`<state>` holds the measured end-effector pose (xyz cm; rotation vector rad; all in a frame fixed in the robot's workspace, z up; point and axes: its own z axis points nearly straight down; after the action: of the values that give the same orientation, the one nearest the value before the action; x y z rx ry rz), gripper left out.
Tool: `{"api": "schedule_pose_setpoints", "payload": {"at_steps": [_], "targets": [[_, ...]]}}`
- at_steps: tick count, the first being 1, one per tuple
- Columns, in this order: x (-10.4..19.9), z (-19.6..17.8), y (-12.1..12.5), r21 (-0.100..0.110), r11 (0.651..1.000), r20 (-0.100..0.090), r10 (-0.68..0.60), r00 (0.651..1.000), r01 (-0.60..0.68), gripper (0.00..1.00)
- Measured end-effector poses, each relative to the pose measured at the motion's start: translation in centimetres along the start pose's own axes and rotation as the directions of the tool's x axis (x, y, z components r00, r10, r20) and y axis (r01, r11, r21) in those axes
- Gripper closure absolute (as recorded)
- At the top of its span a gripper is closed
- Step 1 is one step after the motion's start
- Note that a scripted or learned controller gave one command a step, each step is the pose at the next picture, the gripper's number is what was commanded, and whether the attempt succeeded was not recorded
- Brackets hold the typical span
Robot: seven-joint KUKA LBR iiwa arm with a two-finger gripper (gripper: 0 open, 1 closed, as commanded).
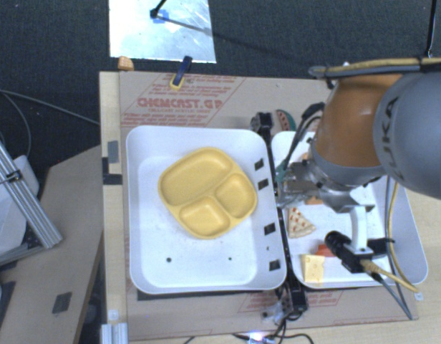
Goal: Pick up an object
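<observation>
Lying in the right bin [414, 264], the pizza slice toy [301, 223] sits just below the gripper [317, 192], whose grip I cannot tell because the arm [378, 127] hides it, with a yellow cheese block [313, 268] farther below the slice. Left of the slice, the left bin [145, 264] holds a yellow divided plate [206, 192]. Beyond it, the cardboard [185, 99] under both bins reads "CHEMCAST GP" in red, over dark carpet [49, 41].

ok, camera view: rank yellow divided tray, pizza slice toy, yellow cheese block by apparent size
1. yellow divided tray, largest by far
2. pizza slice toy and yellow cheese block: they look much alike, and the arm partly covers the slice, so no ranking between them.
</observation>
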<state>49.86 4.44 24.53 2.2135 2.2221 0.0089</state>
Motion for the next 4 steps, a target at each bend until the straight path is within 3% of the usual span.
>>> {"api": "schedule_pose_setpoints", "payload": {"at_steps": [1,2,3,4], "targets": [[-5.1,-3.7,-1.1,0.001,1.0,0.002,0.007,1.0,-0.007,1.0],[2.9,1.4,-1.3,0.01,1.0,-0.002,-0.007,1.0,0.007,1.0],[2.7,-9.0,-1.0,-0.004,1.0,-0.002,-0.002,1.0,0.002,1.0],[0.2,-3.6,-1.1,0.009,1.0,0.001,0.005,1.0,-0.005,1.0]]}}
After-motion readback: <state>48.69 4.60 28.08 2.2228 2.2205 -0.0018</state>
